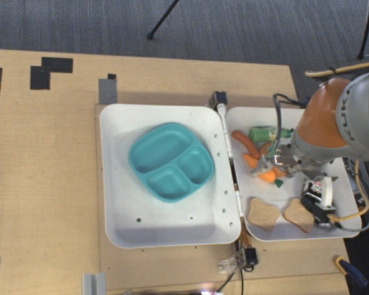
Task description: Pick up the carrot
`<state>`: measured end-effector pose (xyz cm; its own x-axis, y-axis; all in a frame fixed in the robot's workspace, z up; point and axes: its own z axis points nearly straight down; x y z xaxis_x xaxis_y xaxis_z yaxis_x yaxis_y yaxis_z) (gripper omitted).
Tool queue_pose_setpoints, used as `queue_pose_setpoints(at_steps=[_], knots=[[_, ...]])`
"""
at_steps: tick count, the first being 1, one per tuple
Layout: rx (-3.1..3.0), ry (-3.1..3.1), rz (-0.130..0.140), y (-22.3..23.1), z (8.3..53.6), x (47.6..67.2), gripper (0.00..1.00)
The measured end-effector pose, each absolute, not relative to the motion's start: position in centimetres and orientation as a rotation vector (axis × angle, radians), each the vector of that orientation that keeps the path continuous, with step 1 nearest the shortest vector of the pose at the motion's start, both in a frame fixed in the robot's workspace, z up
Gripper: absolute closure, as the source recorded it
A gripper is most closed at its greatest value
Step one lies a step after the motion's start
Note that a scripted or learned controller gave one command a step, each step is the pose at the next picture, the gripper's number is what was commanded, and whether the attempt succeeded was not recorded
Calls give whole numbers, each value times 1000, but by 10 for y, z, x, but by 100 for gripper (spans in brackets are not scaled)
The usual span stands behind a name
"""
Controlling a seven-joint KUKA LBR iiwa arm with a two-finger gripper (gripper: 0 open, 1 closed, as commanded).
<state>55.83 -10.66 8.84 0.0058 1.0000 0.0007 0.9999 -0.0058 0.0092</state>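
Hovering low in the right bin (350,229), the hand (273,165) sits over the carrot (268,176); whether it grips cannot be told.

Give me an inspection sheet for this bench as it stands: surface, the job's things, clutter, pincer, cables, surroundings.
Surface: wooden bench bearing two shallow white bins, left bin and right bin, side by side.
Job's things: carrot in the right bin, lying at the pincer's tip; a second orange piece sits just beside it, toward the left bin.
Clutter: teal divided plate in the left bin; in the right bin a red sausage-like item, a green item, two bread slices and.
Pincer: pincer low over the carrot; finger state cannot be read.
Cables: black cable looping by the wrist; wires at the bench's front edge.
Surroundings: grey carpet, black stand legs.
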Motion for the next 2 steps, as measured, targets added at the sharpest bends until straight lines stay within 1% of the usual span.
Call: queue_pose_setpoints(at_steps=[1, 2], knots=[[2218, 2211, 20, -104, 101, 561, 100], [2438, 1974, 12, -66, 188, 619, 100]])
